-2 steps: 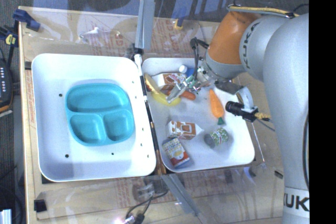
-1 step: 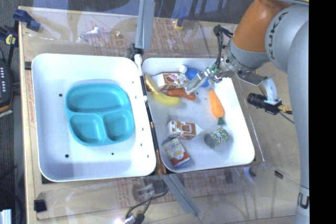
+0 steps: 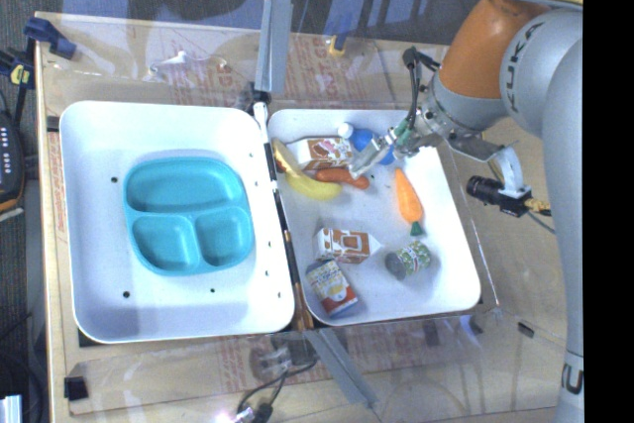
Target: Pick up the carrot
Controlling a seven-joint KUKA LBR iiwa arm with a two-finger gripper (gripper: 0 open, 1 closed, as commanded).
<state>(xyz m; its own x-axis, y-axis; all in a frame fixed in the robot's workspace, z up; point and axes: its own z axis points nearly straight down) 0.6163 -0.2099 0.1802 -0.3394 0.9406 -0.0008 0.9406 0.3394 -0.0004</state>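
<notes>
Gripper low over the right bin, carrot just beside it

The gripper [image 3: 374, 157] was seen lowered into the upper part of the right bin [image 3: 451, 258], above a small reddish item [image 3: 342, 177] next to the banana [image 3: 305, 181]; whether it was spread or pressed together could not be told. The carrot [image 3: 408, 197] was found just to the gripper's right and a little nearer the camera, apart from it, lying flat with its long axis running roughly up and down the bin, green end toward the lower edge. The arm [image 3: 500, 54] was reached in from the right, its orange band above the wrist, slanted down and leftward; a short shift back toward the arm's side was judged necessary. The left bin [image 3: 84, 213] held a blue tray [image 3: 188, 213].
</notes>
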